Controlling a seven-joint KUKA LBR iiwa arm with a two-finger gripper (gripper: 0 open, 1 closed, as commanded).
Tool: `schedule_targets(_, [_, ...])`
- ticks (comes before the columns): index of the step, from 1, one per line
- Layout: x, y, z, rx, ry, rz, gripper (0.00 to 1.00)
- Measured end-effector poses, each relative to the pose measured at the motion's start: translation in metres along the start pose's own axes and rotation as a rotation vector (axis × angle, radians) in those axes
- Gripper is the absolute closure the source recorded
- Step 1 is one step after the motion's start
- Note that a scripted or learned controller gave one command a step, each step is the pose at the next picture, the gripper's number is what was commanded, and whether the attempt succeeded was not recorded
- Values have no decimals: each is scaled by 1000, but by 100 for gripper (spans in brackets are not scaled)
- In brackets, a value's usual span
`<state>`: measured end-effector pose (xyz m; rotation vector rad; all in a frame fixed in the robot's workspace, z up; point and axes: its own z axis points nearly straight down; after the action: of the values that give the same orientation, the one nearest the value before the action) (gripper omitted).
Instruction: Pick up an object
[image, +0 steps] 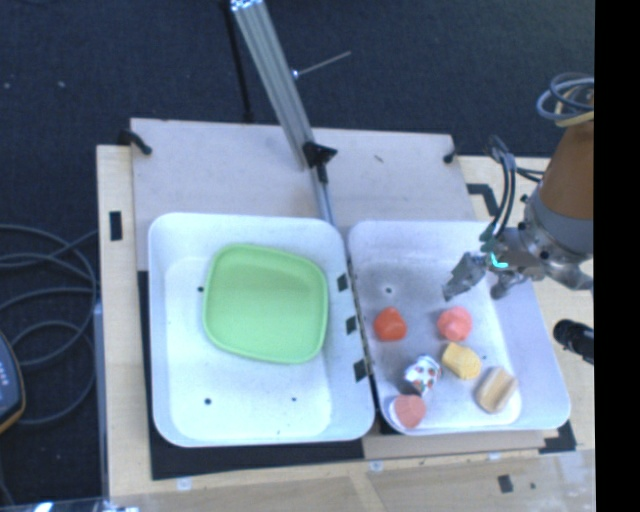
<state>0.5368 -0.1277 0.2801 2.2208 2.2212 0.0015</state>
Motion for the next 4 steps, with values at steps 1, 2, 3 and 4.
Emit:
schedule_targets(1, [0,0,0,0,0,0,0])
schedule_targets(2, [-4,-5,61,6,0,1,0])
schedule_targets(3, [3,-1,119,6,0,1,0])
schedule_targets(4, [0,1,161,4,0,1,0])
